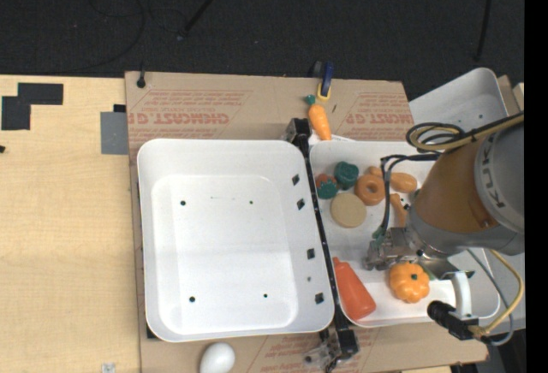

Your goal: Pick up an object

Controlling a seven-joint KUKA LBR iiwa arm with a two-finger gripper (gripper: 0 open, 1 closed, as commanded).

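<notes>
The right bin point(390, 316) holds several toy foods: a beige disc point(348, 210), a brown donut point(371, 188), a teal piece point(346, 174), a red and teal piece point(326, 186), an orange bun-like piece point(402, 183), a red-orange pepper point(353, 290) and a small orange pumpkin point(409, 282). My gripper point(381, 253) hangs low in this bin, just right of the beige disc and up-left of the pumpkin. The arm's orange band point(458, 192) hides the bin's right half.
The left white bin point(150, 226) sits beside the right one, with a black divider point(310, 217) between them. An orange carrot point(319, 121) lies at the right bin's back rim. A white egg point(218, 357) rests on the bench in front of the left bin.
</notes>
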